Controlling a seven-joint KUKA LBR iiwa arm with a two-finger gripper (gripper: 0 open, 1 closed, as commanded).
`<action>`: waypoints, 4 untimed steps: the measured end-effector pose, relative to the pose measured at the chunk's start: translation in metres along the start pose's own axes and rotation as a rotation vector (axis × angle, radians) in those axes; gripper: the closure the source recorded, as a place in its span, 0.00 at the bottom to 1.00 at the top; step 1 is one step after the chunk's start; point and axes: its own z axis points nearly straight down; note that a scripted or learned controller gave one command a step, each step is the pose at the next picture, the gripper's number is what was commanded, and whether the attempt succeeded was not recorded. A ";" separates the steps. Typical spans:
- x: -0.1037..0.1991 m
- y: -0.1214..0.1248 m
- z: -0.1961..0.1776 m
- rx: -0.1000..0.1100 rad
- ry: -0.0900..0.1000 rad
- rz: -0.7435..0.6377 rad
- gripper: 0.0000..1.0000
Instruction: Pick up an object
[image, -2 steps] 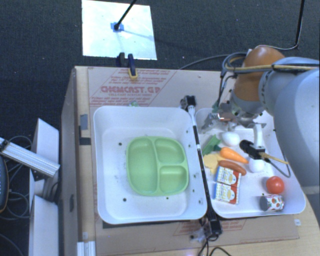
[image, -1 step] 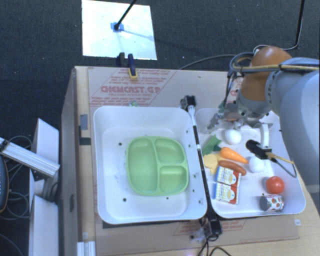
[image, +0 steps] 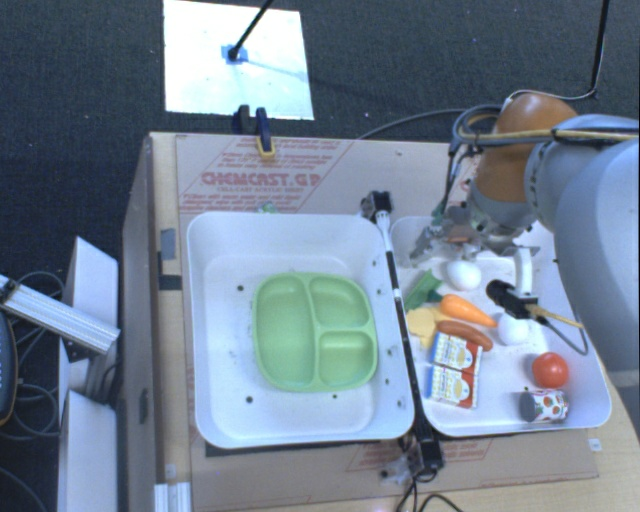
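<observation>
My gripper (image: 446, 241) hangs over the far left part of the right bin (image: 592, 400), just above and behind a white egg (image: 463, 273). In the bin near it lie a green vegetable piece (image: 423, 288), an orange carrot (image: 467, 309), a red-brown sausage (image: 465, 333) and a yellow cheese wedge (image: 421, 322). Nearer the front are two small juice cartons (image: 454, 352) (image: 451, 386), a red tomato (image: 549, 370), a small can (image: 543, 405) and a second white egg (image: 514, 329). I see nothing held in the gripper.
The left bin (image: 225, 260) holds a green divided plate (image: 314, 332). A black-edged divider (image: 394, 290) runs between the two bins. The grey arm (image: 590, 200) covers the right bin's far right corner. Blue and yellow clamps (image: 258, 128) sit at the bench's far edge.
</observation>
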 end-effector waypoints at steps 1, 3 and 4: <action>-0.014 0.000 0.000 -0.001 -0.001 0.003 0.00; -0.020 0.000 -0.001 -0.001 -0.001 0.003 0.00; -0.017 0.000 0.000 -0.001 -0.001 0.001 0.00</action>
